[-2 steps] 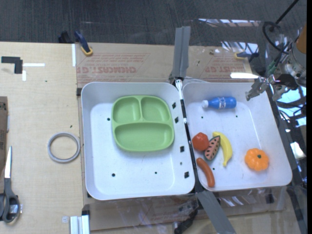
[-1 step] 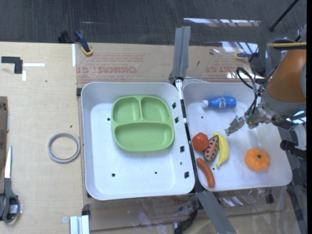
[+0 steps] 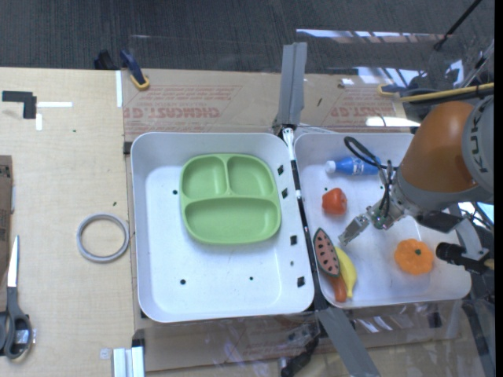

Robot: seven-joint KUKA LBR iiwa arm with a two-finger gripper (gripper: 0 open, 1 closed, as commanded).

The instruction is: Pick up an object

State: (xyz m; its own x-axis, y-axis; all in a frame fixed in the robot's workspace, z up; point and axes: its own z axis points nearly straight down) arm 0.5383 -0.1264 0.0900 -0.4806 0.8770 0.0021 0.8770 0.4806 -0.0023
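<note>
a: bins sat side by side in the camera view. the left bin held a green divided plate; the right bin held the small things.

b: which things?

a: a red tomato near the middle, a blue and white bottle toward the far wall, an orange pumpkin toward the right, and a watermelon slice with a banana against the near left wall.

b: and the arm?

a: it reached in from the right, and the gripper hung low over bare bin floor, between the tomato and the pumpkin, touching neither as far as i could see.

b: fingers?

a: i couldn't tell whether they were apart or together; the metal tip was too small and slanted. nothing showed between them.

b: so which step?

a: i'd judge it the approach, with no grasp made. the next move called for settling on one thing, the tomato being nearest, centring over it and coming straight down.
</note>
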